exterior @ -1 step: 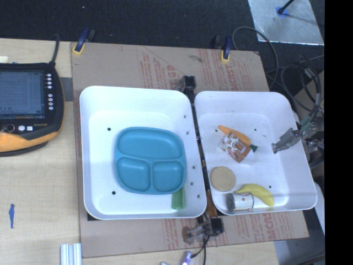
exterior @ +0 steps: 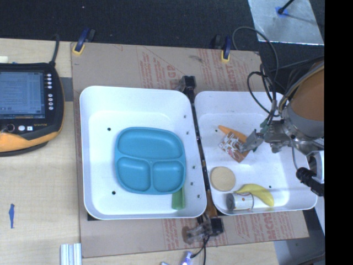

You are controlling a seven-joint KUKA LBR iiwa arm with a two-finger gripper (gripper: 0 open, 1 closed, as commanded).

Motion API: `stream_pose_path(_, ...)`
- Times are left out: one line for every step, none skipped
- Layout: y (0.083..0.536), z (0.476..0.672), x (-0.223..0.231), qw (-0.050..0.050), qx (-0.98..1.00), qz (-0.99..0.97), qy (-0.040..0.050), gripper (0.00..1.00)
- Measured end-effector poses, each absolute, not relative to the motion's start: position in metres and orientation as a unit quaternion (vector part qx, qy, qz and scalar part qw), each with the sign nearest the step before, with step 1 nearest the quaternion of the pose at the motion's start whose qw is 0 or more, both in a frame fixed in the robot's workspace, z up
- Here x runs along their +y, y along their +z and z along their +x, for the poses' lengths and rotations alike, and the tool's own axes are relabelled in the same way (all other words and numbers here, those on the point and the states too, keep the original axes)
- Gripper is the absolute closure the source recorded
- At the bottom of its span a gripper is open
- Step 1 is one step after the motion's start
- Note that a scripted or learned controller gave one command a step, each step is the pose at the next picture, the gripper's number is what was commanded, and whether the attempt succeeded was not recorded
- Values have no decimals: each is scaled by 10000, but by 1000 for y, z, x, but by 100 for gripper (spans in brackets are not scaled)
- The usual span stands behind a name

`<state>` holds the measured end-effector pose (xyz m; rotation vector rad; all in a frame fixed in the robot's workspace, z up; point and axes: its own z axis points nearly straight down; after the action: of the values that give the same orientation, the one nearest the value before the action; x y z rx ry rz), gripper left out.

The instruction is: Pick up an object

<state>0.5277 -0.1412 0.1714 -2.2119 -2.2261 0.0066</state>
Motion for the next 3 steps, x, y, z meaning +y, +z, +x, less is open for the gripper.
stream_pose_path(112, 582, -121, -45, -7087, -7055, -24, 0)
stream_pose_path(92, 640, -101, 12, -7083, -7059, 7, 0)
stream_pose_path(92, 580, -125, 10, -7089, -7053, 23, 0)
